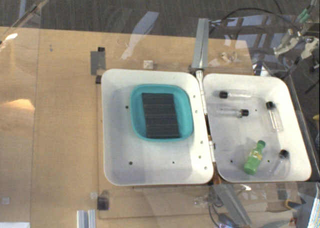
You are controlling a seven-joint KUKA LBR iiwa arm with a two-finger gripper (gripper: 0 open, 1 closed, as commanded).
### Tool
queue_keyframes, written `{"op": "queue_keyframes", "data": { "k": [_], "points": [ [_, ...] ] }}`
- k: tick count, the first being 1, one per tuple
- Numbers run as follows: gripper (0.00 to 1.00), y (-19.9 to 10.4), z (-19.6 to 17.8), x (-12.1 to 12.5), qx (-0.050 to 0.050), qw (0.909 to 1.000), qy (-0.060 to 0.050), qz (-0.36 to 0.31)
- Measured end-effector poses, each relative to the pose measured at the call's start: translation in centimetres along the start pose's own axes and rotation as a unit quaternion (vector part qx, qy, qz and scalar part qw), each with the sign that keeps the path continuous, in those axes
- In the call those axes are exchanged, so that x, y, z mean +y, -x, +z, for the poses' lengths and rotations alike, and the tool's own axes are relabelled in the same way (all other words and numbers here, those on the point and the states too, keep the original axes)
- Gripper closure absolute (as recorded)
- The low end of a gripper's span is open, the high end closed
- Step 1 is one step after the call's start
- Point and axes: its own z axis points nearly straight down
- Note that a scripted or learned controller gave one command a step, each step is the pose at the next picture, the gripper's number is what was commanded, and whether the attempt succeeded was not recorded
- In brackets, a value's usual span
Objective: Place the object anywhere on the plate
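Camera view: green bottle point(254, 158) lies tilted in right bin point(295, 122), near front edge, among clear vials point(233, 94). Likely light, stiff, smooth plastic, prone to roll; best gripped across mid-body. Teal plate point(136, 117) sits in left bin point(112, 147). Pincer state: cannot tell.

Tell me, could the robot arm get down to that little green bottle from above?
Probably yes. The green bottle lies on its side in the right bin, apart from the clear black-capped vials around it, with nothing over it.
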Motion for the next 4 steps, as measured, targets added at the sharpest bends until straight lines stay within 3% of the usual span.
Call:
{"op": "queue_keyframes", "data": {
  "k": [1, 2, 3, 4],
  "points": [
    [0.00, 0.0, -5.5, 0.0, 0.000, 0.9991, 0.000, 0.043],
    [0.00, -0.4, -8.2, 0.0, 0.000, 0.9958, -0.002, 0.092],
    [0.00, -0.8, -8.1, 0.0, 0.000, 0.9899, -0.002, 0.142],
    [0.00, -0.9, -8.1, 0.0, 0.000, 0.9785, -0.002, 0.206]
  ]
}}
